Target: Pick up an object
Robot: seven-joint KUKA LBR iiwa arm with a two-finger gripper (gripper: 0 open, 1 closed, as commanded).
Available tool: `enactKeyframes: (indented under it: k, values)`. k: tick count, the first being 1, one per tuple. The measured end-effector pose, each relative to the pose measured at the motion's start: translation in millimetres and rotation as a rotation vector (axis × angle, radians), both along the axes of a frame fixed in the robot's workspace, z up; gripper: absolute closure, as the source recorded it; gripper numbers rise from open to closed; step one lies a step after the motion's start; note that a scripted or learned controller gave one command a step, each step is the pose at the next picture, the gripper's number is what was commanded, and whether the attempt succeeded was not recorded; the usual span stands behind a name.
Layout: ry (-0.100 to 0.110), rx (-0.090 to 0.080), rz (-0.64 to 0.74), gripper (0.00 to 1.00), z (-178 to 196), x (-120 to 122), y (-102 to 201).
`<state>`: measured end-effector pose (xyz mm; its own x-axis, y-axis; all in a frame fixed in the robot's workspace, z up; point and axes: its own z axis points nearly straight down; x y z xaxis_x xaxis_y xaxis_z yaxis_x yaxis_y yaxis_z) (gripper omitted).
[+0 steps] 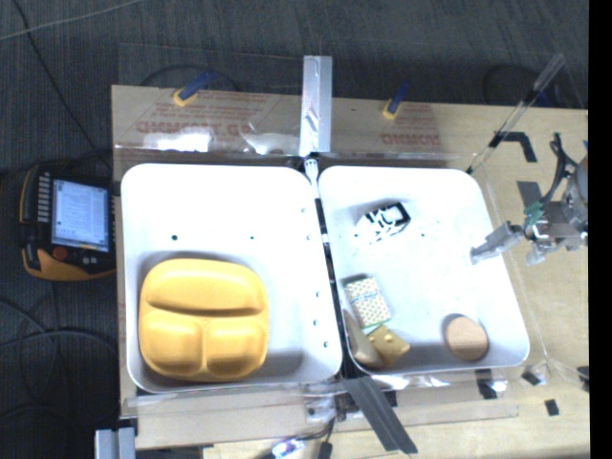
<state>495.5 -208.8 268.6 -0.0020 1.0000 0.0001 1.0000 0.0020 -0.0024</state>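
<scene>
Your hand (553, 226) waits at the frame's right edge, outside the right bin (497, 256); its state cannot be told; candidates, a round brown object (465, 337) and a patterned packet (367, 302), lie lower in that bin, within reach.

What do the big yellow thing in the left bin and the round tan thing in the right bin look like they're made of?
Yellow thing: probably soft foam or rubber, matte, with rounded, puffy lobes. Round tan thing: possibly cork or wood, a dull, even tan surface; too small to be sure.
</scene>
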Motion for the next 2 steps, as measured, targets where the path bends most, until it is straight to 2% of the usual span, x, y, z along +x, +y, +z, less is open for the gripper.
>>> enactKeyframes:
  k: [1, 2]
  values:
    - [0.001, 0.000, 0.002, 1.00, 8.5, 0.7, 0.7]
    - [-0.005, -0.003, 0.628, 1.00, 142.0, 18.4, 10.7]
